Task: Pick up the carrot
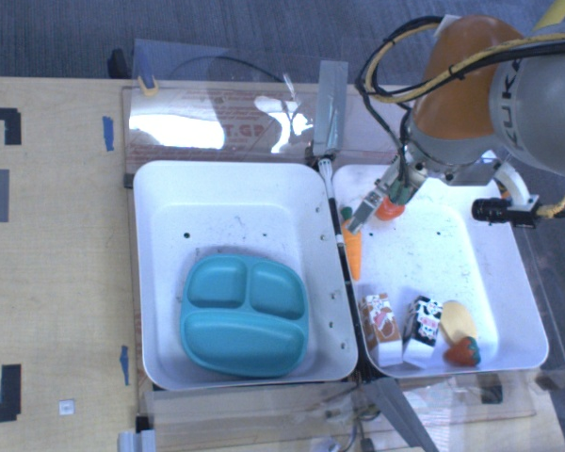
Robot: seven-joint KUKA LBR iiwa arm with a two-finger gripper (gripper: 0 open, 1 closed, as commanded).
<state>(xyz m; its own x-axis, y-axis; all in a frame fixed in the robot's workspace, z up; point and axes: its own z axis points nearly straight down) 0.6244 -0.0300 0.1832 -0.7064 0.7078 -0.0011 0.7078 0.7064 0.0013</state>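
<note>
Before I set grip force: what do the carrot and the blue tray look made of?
Carrot: probably moulded plastic toy, smooth even orange, though small here. Blue tray: likely hard plastic, matte teal, with rounded moulded compartments.

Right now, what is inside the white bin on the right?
In the right bin: a carrot by its left wall, two small cartons, a yellow piece, a strawberry. The end effector covers part of an orange thing.

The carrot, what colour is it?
Orange, the carrot lies in the right bin in the camera view.
</note>
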